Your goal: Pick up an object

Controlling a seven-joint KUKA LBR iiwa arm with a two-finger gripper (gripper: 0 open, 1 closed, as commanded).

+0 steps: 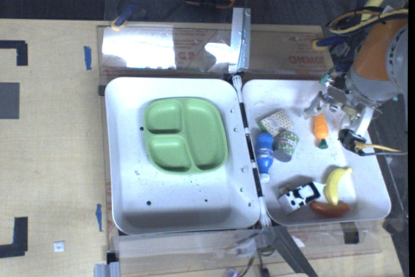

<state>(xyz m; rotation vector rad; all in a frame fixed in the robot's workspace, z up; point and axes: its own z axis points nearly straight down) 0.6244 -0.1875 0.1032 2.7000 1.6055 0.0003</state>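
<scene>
The arm reaches in from the right and the end effector [337, 110] hangs over the upper right part of the right bin [369, 204]. Its metal parts overlap from this angle, so whether it is open or closed cannot be told. Nothing is seen held in it.

The step in hand appears to be the approach: the end effector is positioned above a target and no object is lifted yet. The nearest candidate is the carrot [321, 128], an orange piece with a green tip, lying just beside the end effector on the bin floor.

The carrot's long axis runs nearly up and down in the camera view, with the green tip toward the near edge of the bin. The next move likely calls for centring over the carrot, closing across its short width and descending straight.

Other objects in the same bin lie farther off: a banana [335, 183], a blue bottle [264, 152] and a can [286, 144]. The left bin [123, 159] holds a green divided plate [186, 133].
</scene>
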